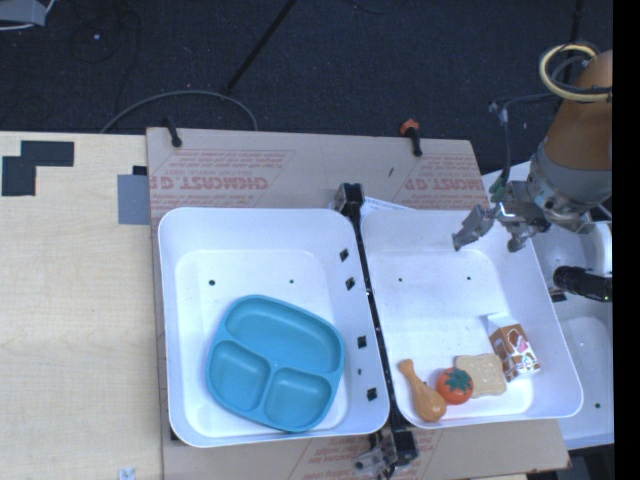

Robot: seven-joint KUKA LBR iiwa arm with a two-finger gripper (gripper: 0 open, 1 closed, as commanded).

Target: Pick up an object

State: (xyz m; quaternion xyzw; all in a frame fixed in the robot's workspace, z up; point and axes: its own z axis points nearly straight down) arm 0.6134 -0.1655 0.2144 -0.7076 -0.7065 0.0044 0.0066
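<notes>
In the right bin [440,278] several small things lie along the near edge: a tan toy chicken leg [421,390], a red tomato [454,386], a slice of toast [483,374] and a small brown-and-white packet [515,351]. My gripper [495,228] hangs over the bin's far right corner, well above and behind these things. Its two grey fingers are spread apart with nothing between them.
The left bin [190,258] holds a blue divided plate [275,362]. A black divider [360,298] runs between the two bins. Both bins rest on a cardboard sheet [260,173] on a wooden bench.
</notes>
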